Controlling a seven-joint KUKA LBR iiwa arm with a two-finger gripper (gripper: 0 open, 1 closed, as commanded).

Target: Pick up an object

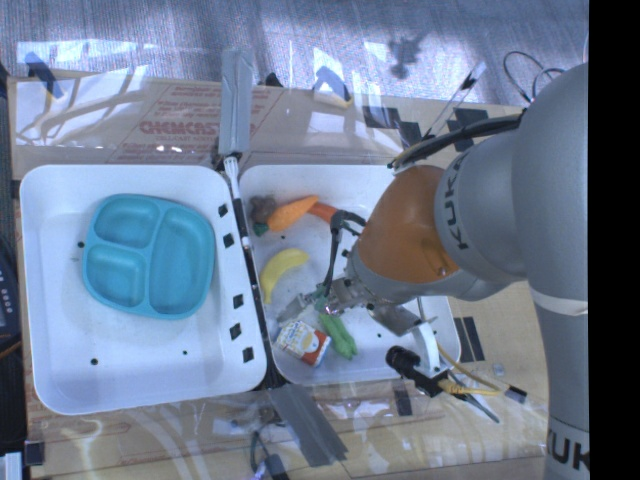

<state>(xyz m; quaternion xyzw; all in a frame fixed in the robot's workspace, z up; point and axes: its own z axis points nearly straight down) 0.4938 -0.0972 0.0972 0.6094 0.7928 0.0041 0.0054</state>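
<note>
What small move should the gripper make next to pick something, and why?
Probably a short descent onto the green vegetable. The gripper sits just above it in the right bin, nearer to it than to the banana or the small carton beside it.

Bright, even daylight fills the scene. Above the left bin [40, 268], the clear film over the table [180, 118] throws back pale streaks of glare — window-like patches with thin dark bars across them. More glare glints on the film below that bin. The bin's white floor is nearly washed out, and the blue tray [150, 255] in it casts only a faint shadow. The picture is soft — small things to the bin's right lack crisp edges.
</note>
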